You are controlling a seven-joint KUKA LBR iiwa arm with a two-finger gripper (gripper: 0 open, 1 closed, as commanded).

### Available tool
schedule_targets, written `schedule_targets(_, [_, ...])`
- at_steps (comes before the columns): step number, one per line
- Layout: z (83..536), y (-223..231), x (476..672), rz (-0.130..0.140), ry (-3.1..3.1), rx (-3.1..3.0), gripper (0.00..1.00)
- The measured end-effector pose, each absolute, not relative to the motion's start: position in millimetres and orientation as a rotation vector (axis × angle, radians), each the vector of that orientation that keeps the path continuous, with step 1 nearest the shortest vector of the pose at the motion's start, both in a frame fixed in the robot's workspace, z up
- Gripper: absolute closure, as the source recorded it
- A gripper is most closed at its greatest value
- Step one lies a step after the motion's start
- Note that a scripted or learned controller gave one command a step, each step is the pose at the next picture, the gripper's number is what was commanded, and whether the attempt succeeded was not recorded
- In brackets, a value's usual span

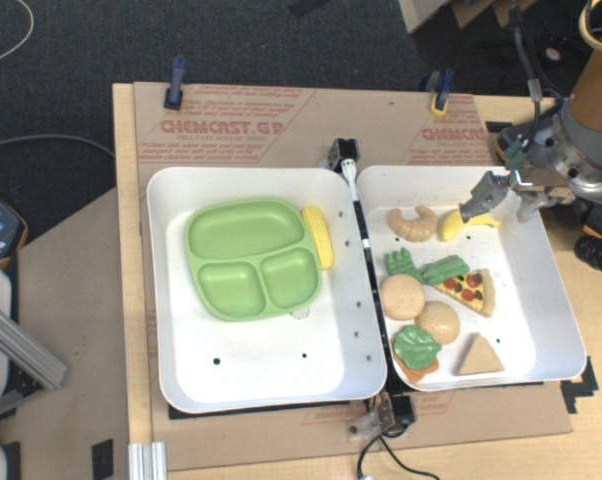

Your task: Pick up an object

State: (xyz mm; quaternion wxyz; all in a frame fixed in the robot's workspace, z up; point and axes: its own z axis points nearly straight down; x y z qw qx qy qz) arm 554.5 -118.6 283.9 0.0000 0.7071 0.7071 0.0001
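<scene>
Gripper over right bin's far side, touching yellow toy banana; finger state: you cannot tell. Banana light, stiff, slick; grip mid-body.

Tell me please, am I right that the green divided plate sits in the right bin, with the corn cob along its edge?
Not quite: the green divided plate sits in the left bin, not the right one. The camera view shows it there, and the corn cob does lie along its edge. The right bin holds the toy foods, such as the pizza slice.
</scene>
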Motion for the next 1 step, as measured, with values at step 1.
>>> schedule_targets(1, [152.5,-125.8,472.9,-0.016,2.228,2.239,0.00])
